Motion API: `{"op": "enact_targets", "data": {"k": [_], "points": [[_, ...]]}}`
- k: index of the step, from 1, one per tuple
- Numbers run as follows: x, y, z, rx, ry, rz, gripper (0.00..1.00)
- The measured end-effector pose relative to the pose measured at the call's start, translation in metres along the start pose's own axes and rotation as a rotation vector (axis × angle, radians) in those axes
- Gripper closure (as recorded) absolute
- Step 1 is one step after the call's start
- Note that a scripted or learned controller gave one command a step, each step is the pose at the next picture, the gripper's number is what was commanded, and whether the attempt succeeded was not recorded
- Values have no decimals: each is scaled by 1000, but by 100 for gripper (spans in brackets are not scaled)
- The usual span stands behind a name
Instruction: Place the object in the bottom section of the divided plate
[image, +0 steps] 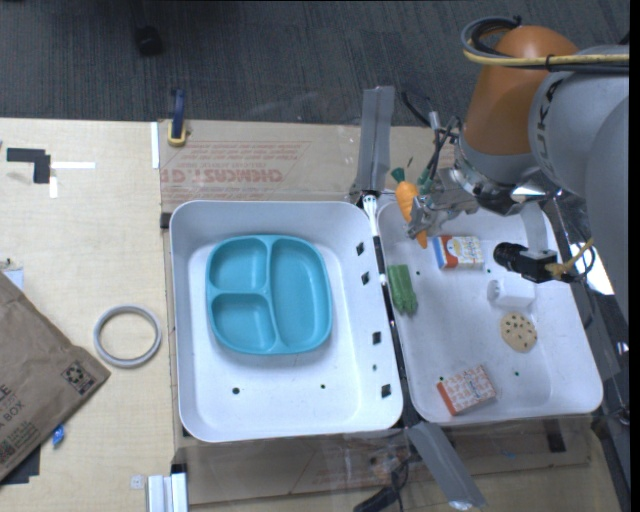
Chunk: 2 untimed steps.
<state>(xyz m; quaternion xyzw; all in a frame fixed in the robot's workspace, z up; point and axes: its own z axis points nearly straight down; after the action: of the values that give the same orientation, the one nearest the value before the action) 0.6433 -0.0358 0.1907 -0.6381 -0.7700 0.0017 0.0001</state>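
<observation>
1. Clearly early in the task: divided plate (268, 296) lying in the left bin (190, 330), all three turquoise sections bare, nothing yet in the bottom section.
2. Candidate objects all over in the right bin (560, 395): orange carrot-like toy (405, 198) at about 11 o'clock of that bin, small carton (461, 251) just beside it toward the centre, green piece (402, 288) at 9 o'clock against the dividing wall, round cookie (518, 331) near the centre, red-patterned packet (465, 389) at 6 o'clock.
3. Claw (424, 212) hanging at the bin's 11 o'clock corner, right at the orange toy; too cluttered there to tell whether clenched, released or grasping anything.
4. Likely target judged to be the orange toy, though not certain.
5. Left to do: secure a grasp, lift, carry toward 9 o'clock across the bin walls, lower into the plate's bottom section, let go.
</observation>
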Motion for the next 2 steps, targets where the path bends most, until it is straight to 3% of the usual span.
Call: {"op": "enact_targets", "data": {"k": [1,2], "points": [[67,-44,0,-1,2,-291,100],[67,-44,-1,-1,1,-291,0]]}}
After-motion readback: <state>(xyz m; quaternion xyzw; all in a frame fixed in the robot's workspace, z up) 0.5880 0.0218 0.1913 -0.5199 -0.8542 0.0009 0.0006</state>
